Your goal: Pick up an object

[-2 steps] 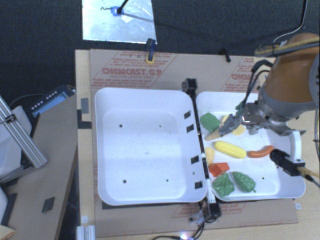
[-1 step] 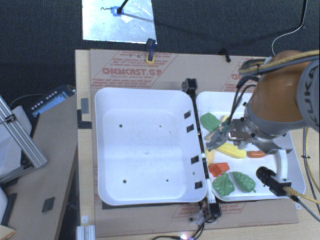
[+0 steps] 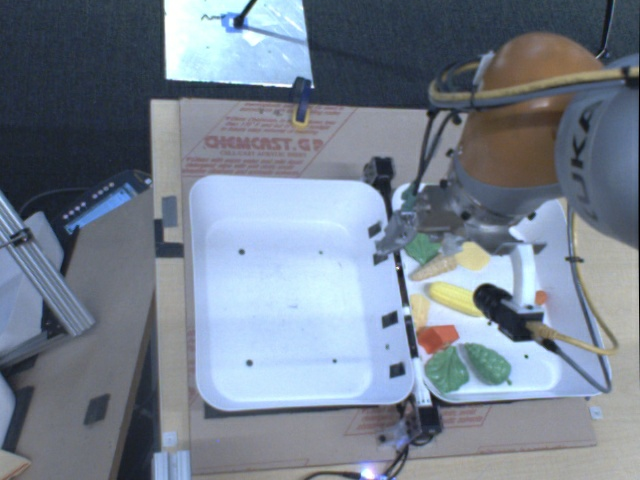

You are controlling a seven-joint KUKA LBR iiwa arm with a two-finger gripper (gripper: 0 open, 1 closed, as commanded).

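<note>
Starting with the toys in the right bin (image 3: 560,383), we see a dark green piece (image 3: 421,246) in its upper left corner, touching a pale corn cob (image 3: 434,266) just below it. A yellow lemon-like piece (image 3: 473,258) sits right of the cob, its upper side cut off by the arm (image 3: 520,118). Lower down lie a bright yellow banana-like piece (image 3: 452,297), a small yellow wedge (image 3: 418,311) near the bin's left wall, and a red-orange block (image 3: 437,338). A green leaf (image 3: 448,369) and a second green leaf (image 3: 490,363) lie side by side at the bin's lower edge. A small orange bit (image 3: 541,296) shows toward the right, too small for us to name.

The tool (image 3: 398,230) hangs at the upper left of this bin, over the wall it shares with the left bin (image 3: 290,193), just beside the dark green piece. The wrist hides much of it, so we cannot tell how far it is open or whether it has hold of anything.

The arm covers the upper right part of the right bin, hiding whatever lies there. The left bin sits in the centre of the frame, and both bins rest on a cardboard-covered surface (image 3: 260,138).
</note>
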